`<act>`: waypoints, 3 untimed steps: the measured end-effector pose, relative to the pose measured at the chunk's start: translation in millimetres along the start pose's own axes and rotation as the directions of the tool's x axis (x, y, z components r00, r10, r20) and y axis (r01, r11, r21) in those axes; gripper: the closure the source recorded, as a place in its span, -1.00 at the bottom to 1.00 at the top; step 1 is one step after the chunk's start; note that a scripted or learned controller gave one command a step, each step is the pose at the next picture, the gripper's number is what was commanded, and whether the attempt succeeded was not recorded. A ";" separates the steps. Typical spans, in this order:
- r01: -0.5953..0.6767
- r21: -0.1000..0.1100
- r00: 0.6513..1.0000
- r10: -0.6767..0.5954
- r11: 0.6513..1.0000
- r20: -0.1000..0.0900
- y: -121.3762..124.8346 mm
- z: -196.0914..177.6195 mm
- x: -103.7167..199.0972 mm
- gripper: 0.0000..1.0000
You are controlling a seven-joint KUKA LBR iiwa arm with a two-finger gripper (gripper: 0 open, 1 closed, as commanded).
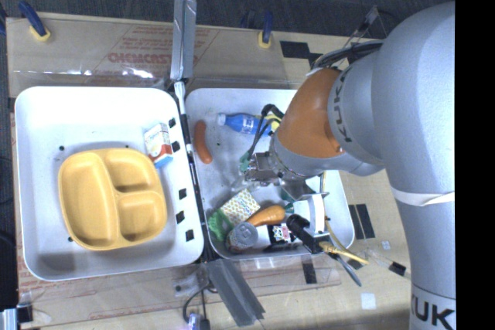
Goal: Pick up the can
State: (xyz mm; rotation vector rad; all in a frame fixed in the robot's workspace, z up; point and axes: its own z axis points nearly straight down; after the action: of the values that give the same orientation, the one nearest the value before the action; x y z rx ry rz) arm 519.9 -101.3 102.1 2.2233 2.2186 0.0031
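The arm overhung the right bin; we could not tell the gripper's state. We judged the can light, rigid, slippery, best grasped across its sides.

Arm over right bin; can lies near its front edge beside carrot; yellow tray occupies left bin.

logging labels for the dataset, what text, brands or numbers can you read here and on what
"KUKA", partly cut off, in orange letters on the grey arm beside its orange band.
"KUK", cut by the frame edge, on the arm's base at lower right.
Red print on the clear sheet behind the bins: too faint to read.
Labels on the small carton, blue bottle and can: too small to read.
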 end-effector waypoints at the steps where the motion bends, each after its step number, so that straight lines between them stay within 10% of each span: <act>1: -0.081 0.004 0.997 0.081 0.997 0.001 -8.8 -89.6 17.8 1.00; 2: 0.068 0.000 0.998 -0.068 0.998 0.001 -40.5 -279.2 52.3 1.00; 3: -0.004 0.007 1.000 0.004 1.000 0.002 -40.7 -156.8 166.6 1.00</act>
State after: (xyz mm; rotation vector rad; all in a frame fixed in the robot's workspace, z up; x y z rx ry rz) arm 479.3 65.3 259.0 2.2306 2.2165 -0.0069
